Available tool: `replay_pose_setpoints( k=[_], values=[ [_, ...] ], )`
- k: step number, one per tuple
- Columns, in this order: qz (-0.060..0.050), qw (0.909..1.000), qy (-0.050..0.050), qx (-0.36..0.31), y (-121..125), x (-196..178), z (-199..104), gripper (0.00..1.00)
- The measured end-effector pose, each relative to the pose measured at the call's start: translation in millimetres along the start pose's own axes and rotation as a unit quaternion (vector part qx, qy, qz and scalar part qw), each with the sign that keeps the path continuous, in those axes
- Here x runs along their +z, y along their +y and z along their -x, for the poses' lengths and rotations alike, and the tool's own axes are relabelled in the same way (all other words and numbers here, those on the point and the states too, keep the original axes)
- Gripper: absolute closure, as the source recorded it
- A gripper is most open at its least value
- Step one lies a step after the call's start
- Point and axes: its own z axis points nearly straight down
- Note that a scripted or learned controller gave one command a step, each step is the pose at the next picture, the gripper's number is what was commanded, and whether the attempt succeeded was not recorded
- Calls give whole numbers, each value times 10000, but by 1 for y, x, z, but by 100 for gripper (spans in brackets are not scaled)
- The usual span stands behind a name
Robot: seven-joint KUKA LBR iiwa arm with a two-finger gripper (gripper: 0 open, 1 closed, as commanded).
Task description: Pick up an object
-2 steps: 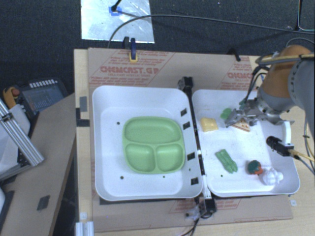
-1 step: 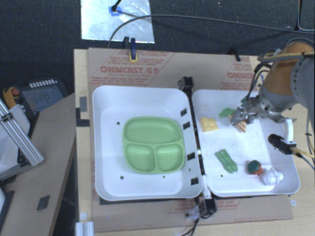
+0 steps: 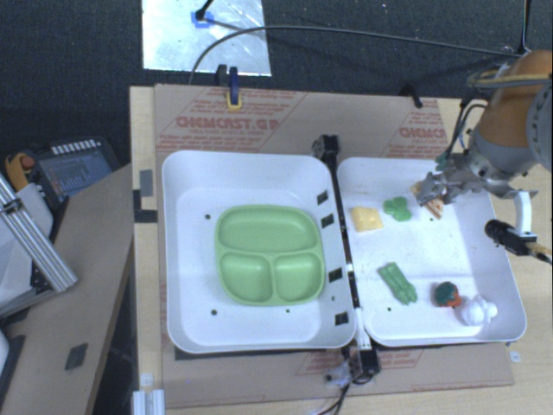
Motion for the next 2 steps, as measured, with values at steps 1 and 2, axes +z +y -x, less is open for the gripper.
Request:
replay_pose_setpoints(
  k=[1, 2],
  values=[
    [2, 10000, -3, 17, -5, -51, 7, 100],
    [-10, 10000, 3, 4, -4, -81, 7, 100]
  ],
)
